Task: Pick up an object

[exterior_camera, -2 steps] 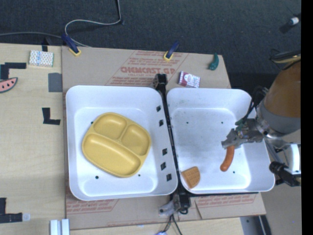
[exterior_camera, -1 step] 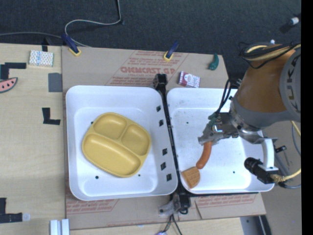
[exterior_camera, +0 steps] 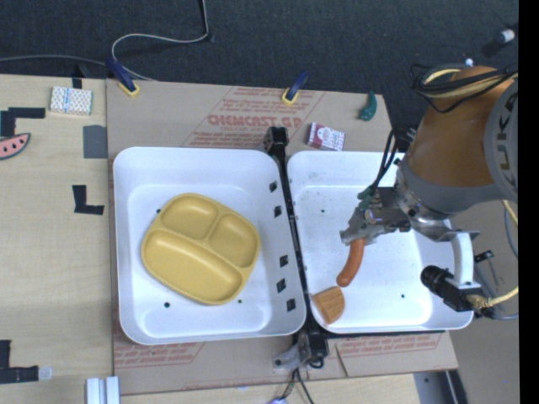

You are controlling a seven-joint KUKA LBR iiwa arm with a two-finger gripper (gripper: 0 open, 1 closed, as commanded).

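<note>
Sausage (exterior_camera: 351, 263) is my target: orange-red toy hot dog lying in the right bin (exterior_camera: 421, 314), its top end right at my gripper (exterior_camera: 360, 231) and the rest trailing down and slightly left from there. Long axis runs near vertical in the camera view, tilted a bit, upper end toward the fingers. From what I see the upper tip sits between or just under the fingertips, but the finger gap is too small and dark to read, so I cannot tell if they are spread or pinching. I won't call it held.

Just past the sausage's far end from the gripper, further down and left, a brown bread-like wedge (exterior_camera: 328, 304) sits against the bin's lower left corner, near the sausage tip but apart from it. My judgement: a lift straight up is what counts now; if the grip is only on the tip, the sausage may swing or slip out.

Right bin holds those two items only, as far as I see. Across the divider, well left of the gripper, the left bin (exterior_camera: 135, 310) holds a yellow divided plate (exterior_camera: 200, 247), three compartments, nothing in them. Plate is far from the arm and not in play.

Beyond the bins, above the gripper, a small red-and-white packet (exterior_camera: 324, 136) lies on the cardboard (exterior_camera: 244, 116).
</note>
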